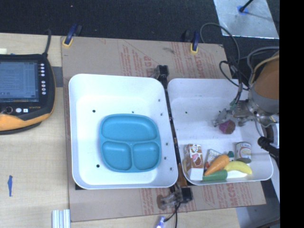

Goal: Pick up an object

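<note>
My gripper (231, 119) hangs low over the middle of the right bin (199, 91), below the grey wrist and orange band at the view's right edge. Its fingers stand spread apart, so it is open. A small purple object (228, 127) lies on the bin floor right under and between the fingertips, not clamped. Along the bin's front wall lie a brown and white carton (194, 156), an orange carrot (216, 164), a green vegetable (216, 175), a yellow banana (239, 167) and a small can (243, 150).
The left bin (85, 103) holds a blue divided plate (129, 142). A teach pendant (21, 91) lies on the bench at far left. Black cables (228, 65) loop behind the right bin. Clamps sit at the board's back edge.
</note>
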Controlling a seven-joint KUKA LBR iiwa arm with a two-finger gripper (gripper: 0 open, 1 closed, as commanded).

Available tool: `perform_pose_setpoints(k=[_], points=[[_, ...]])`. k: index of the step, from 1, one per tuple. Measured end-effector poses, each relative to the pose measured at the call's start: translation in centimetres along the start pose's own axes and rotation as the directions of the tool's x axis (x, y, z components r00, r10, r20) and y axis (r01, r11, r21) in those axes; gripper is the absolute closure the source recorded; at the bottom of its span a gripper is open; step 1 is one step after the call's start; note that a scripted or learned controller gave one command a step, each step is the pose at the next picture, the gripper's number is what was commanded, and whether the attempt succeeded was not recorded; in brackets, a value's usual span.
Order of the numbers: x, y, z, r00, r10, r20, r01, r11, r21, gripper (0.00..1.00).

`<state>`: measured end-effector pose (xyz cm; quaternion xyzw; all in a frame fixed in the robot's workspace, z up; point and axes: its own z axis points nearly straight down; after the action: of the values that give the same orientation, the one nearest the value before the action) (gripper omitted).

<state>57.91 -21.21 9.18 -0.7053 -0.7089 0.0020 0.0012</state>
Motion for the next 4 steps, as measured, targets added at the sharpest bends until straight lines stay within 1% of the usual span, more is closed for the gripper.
perform_pose_setpoints(k=[1,2,3,4], points=[[0.7,0.5,0.0,1.000,-0.002,0.001,0.002,1.000,-0.003,0.00],[0.0,1.0,-0.1,1.000,0.000,0.001,0.000,1.000,-0.004,0.00],[0.1,-0.2,0.0,1.000,-0.001,0.000,0.001,1.000,0.001,0.00],[0.0,-0.2,-1.0,1.000,-0.003,0.000,0.003,1.000,0.002,1.00]])
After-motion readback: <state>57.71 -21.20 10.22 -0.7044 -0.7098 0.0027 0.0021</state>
